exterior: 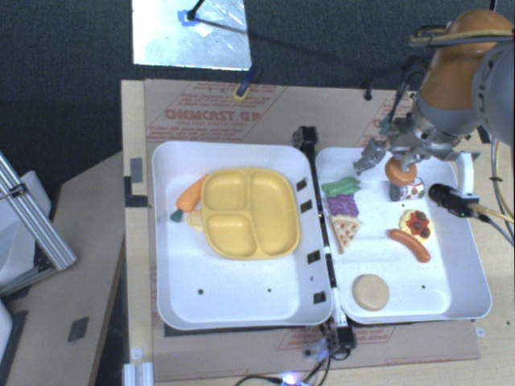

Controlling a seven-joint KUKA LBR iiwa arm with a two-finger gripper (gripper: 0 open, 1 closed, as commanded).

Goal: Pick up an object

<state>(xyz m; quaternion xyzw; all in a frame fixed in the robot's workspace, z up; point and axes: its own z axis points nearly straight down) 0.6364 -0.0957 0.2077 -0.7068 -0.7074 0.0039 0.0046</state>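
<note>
You're looking down on the table (96, 215) with two white bins side by side, and the arm (463, 63) reaches in from the right over the far end of the right bin (467, 292). Its gripper (400, 170) sits low there, right at an orange-topped piece (401, 175) with a white, red-marked base; you cannot tell whether the gripper is parted or clenched, nor whether it has that piece. In that same bin you have a green leafy piece (341, 186) lying with its long axis across the bin, a purple piece (344, 206) just below it, and a pizza slice (345, 233) with its tip pointing toward the near rim. To the right lies a small round pizza (416, 223), and just beside it a sausage (409, 245) slanting from upper left to lower right. A tan round cookie (371, 291) rests near the front. Over in the left bin (185, 296), a yellow divided plate (245, 213) takes the middle, and a carrot (190, 195) lies against its left edge, angled with its green end down-left.
</note>
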